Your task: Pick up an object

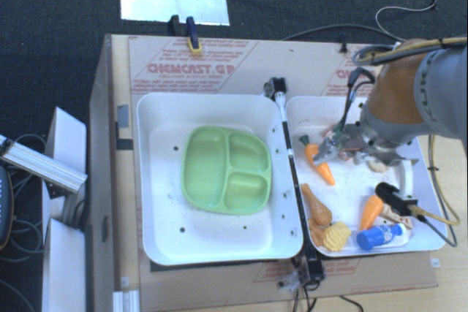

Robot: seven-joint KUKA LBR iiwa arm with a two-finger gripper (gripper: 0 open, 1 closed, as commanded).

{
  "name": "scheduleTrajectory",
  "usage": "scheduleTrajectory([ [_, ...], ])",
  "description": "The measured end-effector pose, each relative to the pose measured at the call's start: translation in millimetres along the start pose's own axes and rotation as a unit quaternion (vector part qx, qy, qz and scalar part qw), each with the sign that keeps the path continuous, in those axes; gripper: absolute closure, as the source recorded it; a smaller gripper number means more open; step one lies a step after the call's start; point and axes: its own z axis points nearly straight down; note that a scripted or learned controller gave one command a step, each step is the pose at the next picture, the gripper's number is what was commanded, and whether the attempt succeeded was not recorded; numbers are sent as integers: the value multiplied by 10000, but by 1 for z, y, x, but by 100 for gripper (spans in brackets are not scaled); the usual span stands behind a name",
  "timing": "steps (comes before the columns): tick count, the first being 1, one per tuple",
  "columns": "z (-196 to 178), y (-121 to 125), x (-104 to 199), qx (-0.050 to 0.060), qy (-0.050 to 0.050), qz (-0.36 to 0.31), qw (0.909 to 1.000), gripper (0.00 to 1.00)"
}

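Carrot (322,170) lies in the right bin (314,112) beside the gripper (327,150), whose grip I cannot tell; bench board (191,69) reads "CHEMCAST GP".

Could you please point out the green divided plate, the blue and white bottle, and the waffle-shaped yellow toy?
green divided plastic plate (225,170), camera view, centre ridge.
blue and white bottle (380,236), camera view, its body.
waffle-shaped yellow toy (337,235), camera view, its middle.
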Motion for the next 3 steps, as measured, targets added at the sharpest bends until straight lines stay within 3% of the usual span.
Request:
scheduleTrajectory([
  [1, 34, -18, -1, -5, -3, 9, 10000, 0],
  [2, 38, 30, -9, -21, -6, 0, 10000, 0],
  [3, 38, 7, 9, -11, -3, 2, 10000, 0],
])
